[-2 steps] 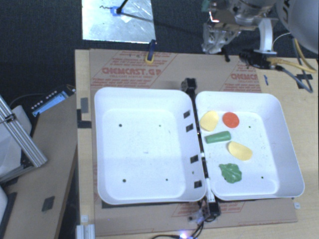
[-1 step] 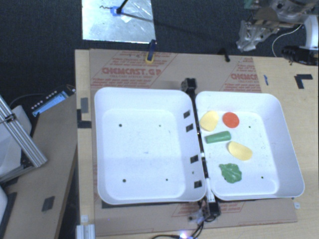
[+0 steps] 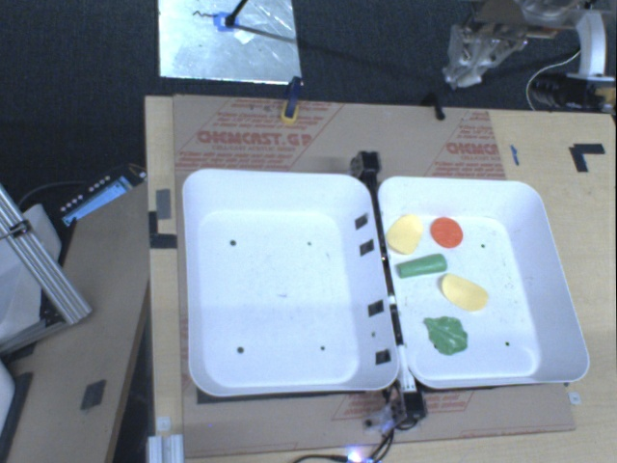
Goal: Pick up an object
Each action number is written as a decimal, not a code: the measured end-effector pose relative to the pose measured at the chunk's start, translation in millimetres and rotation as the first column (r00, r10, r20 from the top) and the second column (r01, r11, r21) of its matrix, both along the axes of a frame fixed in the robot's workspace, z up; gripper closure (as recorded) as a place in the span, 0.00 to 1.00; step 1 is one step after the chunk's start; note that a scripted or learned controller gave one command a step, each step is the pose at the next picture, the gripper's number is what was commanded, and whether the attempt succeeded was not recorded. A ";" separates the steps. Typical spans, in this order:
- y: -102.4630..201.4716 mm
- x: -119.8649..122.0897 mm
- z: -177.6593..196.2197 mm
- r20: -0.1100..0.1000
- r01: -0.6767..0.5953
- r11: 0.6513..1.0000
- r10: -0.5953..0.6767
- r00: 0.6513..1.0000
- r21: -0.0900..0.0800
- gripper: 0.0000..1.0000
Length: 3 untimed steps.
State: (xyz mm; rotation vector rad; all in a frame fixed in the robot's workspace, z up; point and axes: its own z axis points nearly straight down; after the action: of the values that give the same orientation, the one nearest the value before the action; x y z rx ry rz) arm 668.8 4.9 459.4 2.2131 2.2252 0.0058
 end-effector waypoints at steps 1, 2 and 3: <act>-52.3 -0.4 -2.4 -0.001 0.008 1.000 -0.008 1.000 -0.002 1.00; 16.9 -23.6 -137.7 -0.018 -0.003 1.000 0.003 1.000 0.002 1.00; 65.8 0.7 -117.0 0.000 -0.004 1.000 0.004 1.000 0.002 1.00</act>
State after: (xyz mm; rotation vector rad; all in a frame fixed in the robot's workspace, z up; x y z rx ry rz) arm 669.5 70.6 342.4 2.2097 2.2303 0.0082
